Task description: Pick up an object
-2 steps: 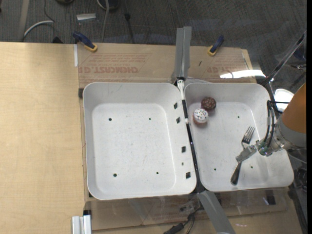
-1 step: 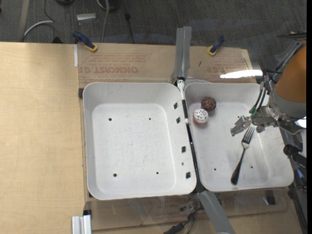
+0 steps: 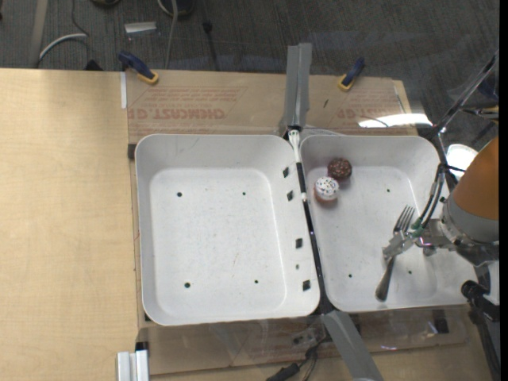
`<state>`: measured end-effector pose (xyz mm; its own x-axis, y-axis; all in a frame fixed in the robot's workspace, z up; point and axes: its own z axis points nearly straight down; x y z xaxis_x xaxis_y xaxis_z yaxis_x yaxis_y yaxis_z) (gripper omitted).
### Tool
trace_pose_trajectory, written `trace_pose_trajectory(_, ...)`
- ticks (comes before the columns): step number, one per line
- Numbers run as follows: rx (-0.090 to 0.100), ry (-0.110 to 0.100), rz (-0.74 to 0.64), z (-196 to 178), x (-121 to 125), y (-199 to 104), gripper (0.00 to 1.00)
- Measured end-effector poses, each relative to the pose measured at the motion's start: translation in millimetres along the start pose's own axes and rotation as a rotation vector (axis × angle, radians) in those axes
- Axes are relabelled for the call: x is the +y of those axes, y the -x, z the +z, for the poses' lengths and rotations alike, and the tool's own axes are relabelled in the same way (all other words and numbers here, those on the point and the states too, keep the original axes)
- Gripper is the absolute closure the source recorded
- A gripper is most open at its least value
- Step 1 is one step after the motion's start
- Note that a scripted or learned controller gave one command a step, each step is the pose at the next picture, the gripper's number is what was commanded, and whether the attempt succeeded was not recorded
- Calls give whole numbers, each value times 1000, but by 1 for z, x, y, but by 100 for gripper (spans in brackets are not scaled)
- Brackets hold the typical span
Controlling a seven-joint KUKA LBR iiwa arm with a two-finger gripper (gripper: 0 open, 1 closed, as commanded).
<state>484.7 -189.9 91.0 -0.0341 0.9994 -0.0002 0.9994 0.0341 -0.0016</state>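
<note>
- Your counter (image 3: 63,213) carries two shallow white bins side by side; take the right bin (image 3: 373,292) as your landmark.
- The left bin (image 3: 159,213) sits just beside the right bin, their inner rims touching along a dark seam.
- Your arm (image 3: 480,197) reaches in over the right bin's right rim, the orange band showing at the frame edge and the wrist bent down toward the bin floor.
- Your hand (image 3: 417,236) sits low over the right part of the right bin, by a metal fork (image 3: 394,252); you cannot tell how far it is open, nor whether it grips the fork.
- The fork lies tines up toward the bin's far side, handle slanting toward its near rim.
- A dark reddish ball (image 3: 340,168) rests near the right bin's far-left corner.
- A white dotted ball (image 3: 326,187) touches it, just nearer the seam.
</note>
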Motion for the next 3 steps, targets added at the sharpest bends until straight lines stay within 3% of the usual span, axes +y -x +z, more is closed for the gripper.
trace_pose_trajectory(1,-1,0,-28,-1,85,-29,0)
trace_pose_trajectory(2,5,-1,-158,0,-8,23,0)
trace_pose_trajectory(3,-1,2,-303,-1,65,-28,0)
